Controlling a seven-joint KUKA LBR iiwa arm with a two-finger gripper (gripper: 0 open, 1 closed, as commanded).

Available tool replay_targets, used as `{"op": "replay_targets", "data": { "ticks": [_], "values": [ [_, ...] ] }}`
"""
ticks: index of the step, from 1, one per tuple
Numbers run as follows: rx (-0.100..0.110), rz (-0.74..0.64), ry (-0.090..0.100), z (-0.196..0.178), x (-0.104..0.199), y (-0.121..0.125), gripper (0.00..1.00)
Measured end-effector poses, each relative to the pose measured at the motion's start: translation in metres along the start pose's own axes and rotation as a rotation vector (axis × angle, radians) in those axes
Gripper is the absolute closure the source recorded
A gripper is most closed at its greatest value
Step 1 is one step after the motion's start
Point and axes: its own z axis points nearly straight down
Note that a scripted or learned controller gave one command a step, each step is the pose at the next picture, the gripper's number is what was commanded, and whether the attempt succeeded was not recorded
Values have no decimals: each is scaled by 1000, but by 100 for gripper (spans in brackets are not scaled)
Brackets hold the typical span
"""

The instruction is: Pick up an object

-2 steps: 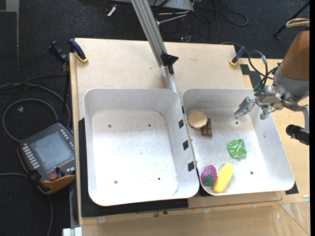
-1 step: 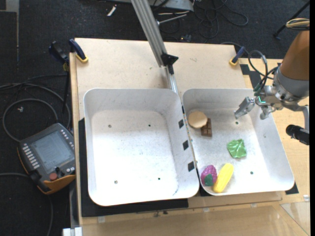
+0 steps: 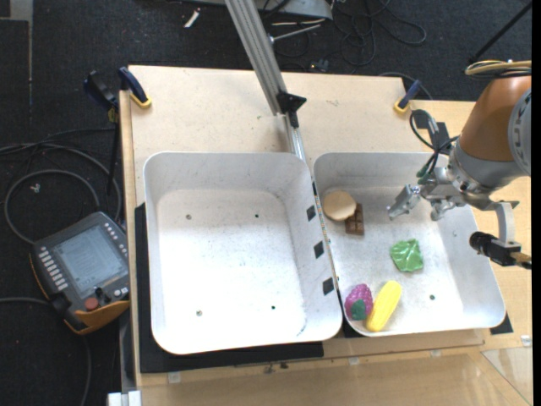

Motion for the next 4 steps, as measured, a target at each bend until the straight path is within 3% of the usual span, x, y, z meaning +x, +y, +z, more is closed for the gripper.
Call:
{"op": "replay_targets", "data": {
  "ticks": [1, 2, 4],
  "values": [
    [-3, 0, -1, 39, 1, 0, 0],
    [-7, -1, -2, 26, 1, 1, 100],
    [-11, 0, -3, -65, 1, -8, 100]
  ]
}}
